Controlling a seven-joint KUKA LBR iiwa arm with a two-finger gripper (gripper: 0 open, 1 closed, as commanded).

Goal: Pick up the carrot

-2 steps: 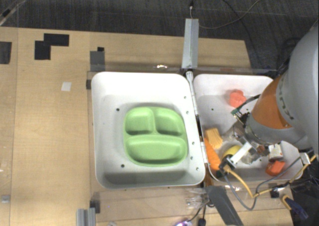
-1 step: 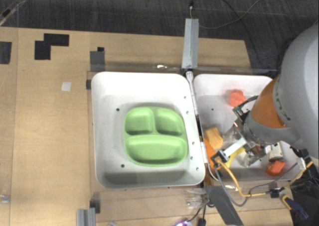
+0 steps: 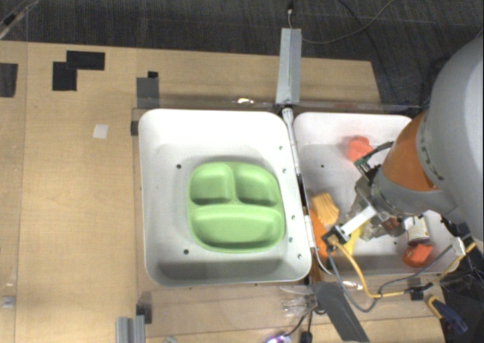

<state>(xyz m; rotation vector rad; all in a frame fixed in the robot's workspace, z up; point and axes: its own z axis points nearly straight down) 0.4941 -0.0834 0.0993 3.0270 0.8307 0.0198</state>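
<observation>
Two white bins side by side. The left bin (image 3: 151, 183) has a green divided plate (image 3: 236, 205) in it, and the gripper (image 3: 378, 220) is down in the right bin (image 3: 325, 130). Can't tell if it's open or closed, since the wrist covers it. The carrot (image 3: 314, 227) looks like the orange piece left of the gripper, against the bin's left wall and touching a yellow brush-like thing (image 3: 326, 208). A reddish lump (image 3: 358, 146) sits further up the view from the gripper — an orange-red piece (image 3: 417, 256) lies to its lower right.
</observation>
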